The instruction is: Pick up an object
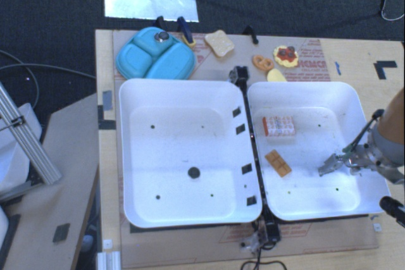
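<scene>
White plastic surrounds my gripper (330,165): I reach into the right bin (345,95) from its outer wall, low over the floor. Most of my arm (387,150) is cut off at the frame edge, so its upper part cannot be read. My jaws are small and partly blurred; they appear slightly parted with nothing between them, tips just above bare floor.

Objects relative to my jaws:
- Orange cracker-like piece (278,163): ahead of the tips toward the divider, near but apart, lying flat and turned at an angle.
- Red-and-white striped block (279,126): ahead and toward the bin's far wall, apart from the orange piece. Its print is too small to make out.
- Small dark disc (193,172): well beyond the divider, on the floor of the left bin (136,95).

Edges and room: the black divider strip (248,148) between the bins lies past both objects. Bare floor lies between my tips and the orange piece, and along the near wall.

Outside the bins, past the far wall: a blue divided plate (155,55), a toast slice (219,43), a pretzel (262,62), a round red-topped piece (286,55) and a yellow piece (276,76) partly hidden by the bin rim.
</scene>
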{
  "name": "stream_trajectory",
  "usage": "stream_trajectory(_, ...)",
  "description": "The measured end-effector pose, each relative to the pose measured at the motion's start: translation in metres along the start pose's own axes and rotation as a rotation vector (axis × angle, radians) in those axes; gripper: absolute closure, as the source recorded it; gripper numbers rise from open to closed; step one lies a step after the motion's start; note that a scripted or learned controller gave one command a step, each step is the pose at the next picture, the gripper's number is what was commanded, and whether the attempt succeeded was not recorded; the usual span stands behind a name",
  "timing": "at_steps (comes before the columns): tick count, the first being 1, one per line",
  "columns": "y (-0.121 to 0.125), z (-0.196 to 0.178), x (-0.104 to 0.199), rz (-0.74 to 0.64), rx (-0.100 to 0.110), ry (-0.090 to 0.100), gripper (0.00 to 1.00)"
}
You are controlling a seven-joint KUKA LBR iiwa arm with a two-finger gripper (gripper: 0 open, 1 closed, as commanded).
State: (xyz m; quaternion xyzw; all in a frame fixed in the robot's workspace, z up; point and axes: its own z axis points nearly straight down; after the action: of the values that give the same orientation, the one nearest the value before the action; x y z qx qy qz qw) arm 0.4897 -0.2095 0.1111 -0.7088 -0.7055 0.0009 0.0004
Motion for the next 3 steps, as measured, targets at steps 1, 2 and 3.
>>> stream_trajectory(1,0.000,0.024,0.119,-0.014,-0.015,-0.005,0.00)
stream_trajectory(2,0.002,0.011,0.113,-0.006,-0.022,-0.008,1.00)
stream_trajectory(3,0.121,0.025,0.115,-0.013,-0.014,-0.002,1.00)
